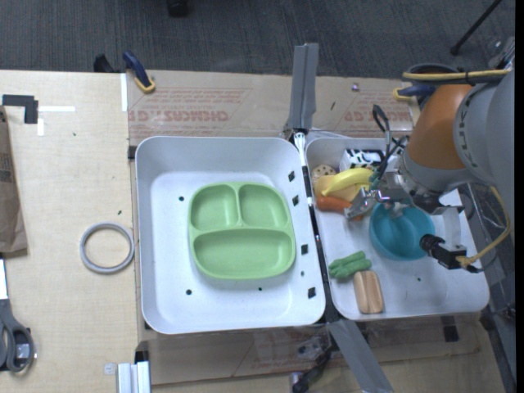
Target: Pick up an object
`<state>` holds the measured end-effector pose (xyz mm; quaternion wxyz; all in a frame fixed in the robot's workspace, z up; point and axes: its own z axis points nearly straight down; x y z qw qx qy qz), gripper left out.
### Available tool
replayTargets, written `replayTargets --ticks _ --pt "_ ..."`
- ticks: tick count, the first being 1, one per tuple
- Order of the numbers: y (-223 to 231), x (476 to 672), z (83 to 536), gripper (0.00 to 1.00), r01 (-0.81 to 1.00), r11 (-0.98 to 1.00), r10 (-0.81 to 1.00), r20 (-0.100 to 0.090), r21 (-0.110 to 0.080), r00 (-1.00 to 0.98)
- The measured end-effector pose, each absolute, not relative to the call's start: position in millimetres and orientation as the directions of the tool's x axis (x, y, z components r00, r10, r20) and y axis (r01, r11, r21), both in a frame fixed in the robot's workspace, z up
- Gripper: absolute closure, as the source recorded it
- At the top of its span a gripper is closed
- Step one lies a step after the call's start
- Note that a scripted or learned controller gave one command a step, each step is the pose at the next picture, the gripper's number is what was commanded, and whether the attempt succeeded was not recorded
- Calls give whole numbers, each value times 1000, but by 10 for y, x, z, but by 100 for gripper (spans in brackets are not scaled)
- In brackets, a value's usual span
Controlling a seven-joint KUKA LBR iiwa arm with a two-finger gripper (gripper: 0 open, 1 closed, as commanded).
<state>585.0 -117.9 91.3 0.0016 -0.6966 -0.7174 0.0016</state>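
gripper: low in right bin, finger state can't tell
nearest obj: banana just up-left, long axis L-R
carrot: touching banana, beside tip

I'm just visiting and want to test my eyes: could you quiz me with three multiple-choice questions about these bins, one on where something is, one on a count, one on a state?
1. Where does the green divided plate lie?
A. in the left bin
B. in the right bin
C. on the bench outside the bins

2. How many compartments does the plate have?
A. two
B. three
C. five

3. How does the blue bowl sit?
A. upside down
B. stacked on the plate
C. upright, opening upward

Answers:
1 A: the plate sits alone in the left bin.
2 B: two small sections above one long section.
3 C: its hollow inside faces the camera, beside the gripper.
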Motion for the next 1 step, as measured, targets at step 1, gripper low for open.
replayTargets --ticks 1 --pt "-937 5923 955 0 959 -284 959 -1 -3 284"
